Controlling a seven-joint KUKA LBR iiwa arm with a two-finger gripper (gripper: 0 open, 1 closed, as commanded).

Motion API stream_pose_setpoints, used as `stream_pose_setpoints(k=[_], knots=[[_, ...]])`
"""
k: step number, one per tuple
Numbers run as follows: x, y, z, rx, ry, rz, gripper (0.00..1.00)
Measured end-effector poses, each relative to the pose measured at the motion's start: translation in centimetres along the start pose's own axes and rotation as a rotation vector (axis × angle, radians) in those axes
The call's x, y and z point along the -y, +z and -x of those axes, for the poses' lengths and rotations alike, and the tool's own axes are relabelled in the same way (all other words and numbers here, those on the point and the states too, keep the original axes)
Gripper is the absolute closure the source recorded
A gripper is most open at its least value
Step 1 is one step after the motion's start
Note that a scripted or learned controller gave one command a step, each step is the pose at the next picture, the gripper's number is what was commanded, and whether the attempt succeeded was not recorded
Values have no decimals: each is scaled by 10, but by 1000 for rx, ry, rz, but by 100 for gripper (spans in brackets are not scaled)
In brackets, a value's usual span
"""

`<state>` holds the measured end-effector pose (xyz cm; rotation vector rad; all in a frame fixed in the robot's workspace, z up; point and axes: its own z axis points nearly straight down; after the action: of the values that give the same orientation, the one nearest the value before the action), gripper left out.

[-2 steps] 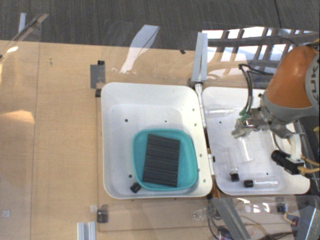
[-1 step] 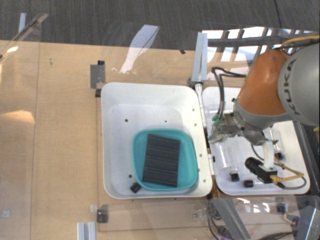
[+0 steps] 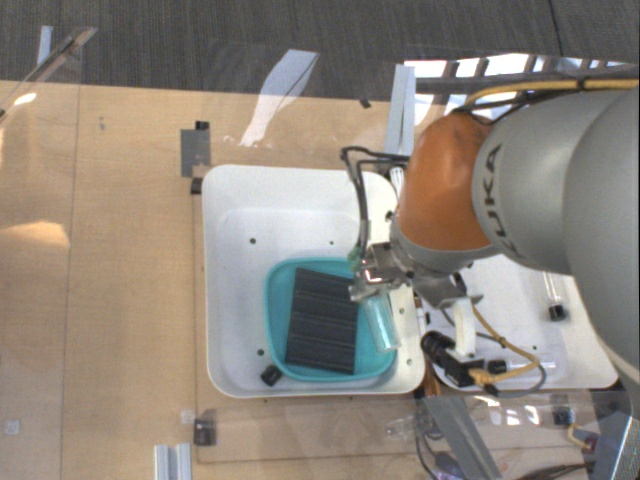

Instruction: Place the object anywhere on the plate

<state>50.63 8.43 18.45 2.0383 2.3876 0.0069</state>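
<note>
Camera view looks down on a wooden tabletop (image 3: 100, 268) carrying two white bins. The left bin (image 3: 230, 268) holds a teal plate (image 3: 280, 288) toward its near edge, and a dark ribbed rectangular object (image 3: 322, 320) lies flat on that plate, tilted slightly, with its right side close to the gripper. A small black piece (image 3: 270, 375) sits in the bin just off the plate's near-left rim.

The arm (image 3: 560, 188) comes in from the right edge, its grey link bent over the right bin (image 3: 580, 348) and its orange band (image 3: 445, 193) hanging above the wall between the two bins. Part of the maker's lettering, "UKA", reads on the grey link beside the band. The gripper (image 3: 370, 283) points down at the plate's right rim, touching or just above the ribbed object's upper right corner; whether it is spread or pressed together cannot be told. Black and yellow cables (image 3: 480, 363) loop below the wrist.
</note>
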Motion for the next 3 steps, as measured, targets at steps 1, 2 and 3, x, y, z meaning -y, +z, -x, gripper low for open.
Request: stream_pose_setpoints(k=[1, 2, 3], knots=[[0, 0, 0, 0, 1, 0, 0], [-8, -29, 19, 1, 23, 1, 0], [-6, -89, 63, 2, 11, 5, 0]])
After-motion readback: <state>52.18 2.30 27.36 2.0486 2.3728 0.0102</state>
